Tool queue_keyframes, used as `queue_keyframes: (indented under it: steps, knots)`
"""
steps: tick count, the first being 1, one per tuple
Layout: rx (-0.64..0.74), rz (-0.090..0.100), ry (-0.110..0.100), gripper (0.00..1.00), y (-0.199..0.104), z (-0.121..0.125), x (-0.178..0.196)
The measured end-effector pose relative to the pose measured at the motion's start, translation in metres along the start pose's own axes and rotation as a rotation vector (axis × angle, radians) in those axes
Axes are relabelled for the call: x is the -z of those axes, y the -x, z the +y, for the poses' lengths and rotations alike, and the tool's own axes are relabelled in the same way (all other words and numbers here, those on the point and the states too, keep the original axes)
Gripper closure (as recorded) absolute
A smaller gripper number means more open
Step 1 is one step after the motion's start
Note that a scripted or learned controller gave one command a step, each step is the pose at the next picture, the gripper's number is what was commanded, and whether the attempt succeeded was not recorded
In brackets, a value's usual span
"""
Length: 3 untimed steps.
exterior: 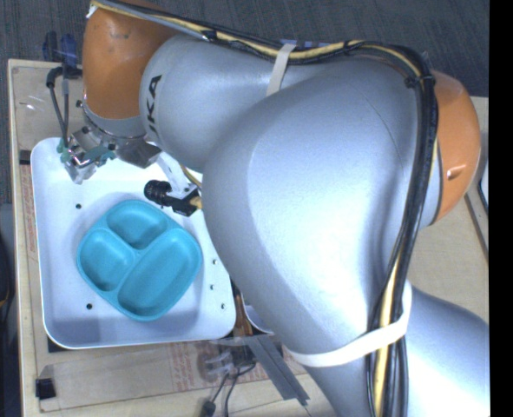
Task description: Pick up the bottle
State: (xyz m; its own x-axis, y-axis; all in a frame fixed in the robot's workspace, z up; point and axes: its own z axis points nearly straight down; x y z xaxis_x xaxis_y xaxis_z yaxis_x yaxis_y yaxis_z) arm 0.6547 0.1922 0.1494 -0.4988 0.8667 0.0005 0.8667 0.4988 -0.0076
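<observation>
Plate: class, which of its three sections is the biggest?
The section at the blue plate's lower right in the view. It is one long hollow spanning the plate, while the other two are smaller and sit side by side in the upper-left half.

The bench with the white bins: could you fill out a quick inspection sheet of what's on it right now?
Surface: wooden bench bearing a shallow white bin; the arm covers most of the right side.
Job's things: bottle, nothing seen.
Clutter: a blue divided tray with three compartments lies in the bin.
Gripper: gripper sits at the bin's far left corner, apart from the tray; whether it grasps anything cannot be told.
Cables: a black and yellow cable bundle runs along the arm, tied by white straps; small wires hang at the bench's near edge.
Surroundings: dark floor around the bench.
</observation>
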Motion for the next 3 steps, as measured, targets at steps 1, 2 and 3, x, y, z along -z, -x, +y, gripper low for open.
queue_keyframes:
  steps: [1,2,3]
  knots:
    - [0.004,-0.001,-0.001,1.00,-0.001,0.000,0.009]
    - [0.007,-0.001,-0.002,1.00,-0.001,0.001,0.019]
    - [0.453,-0.001,0.002,1.00,0.006,-0.004,-0.059]
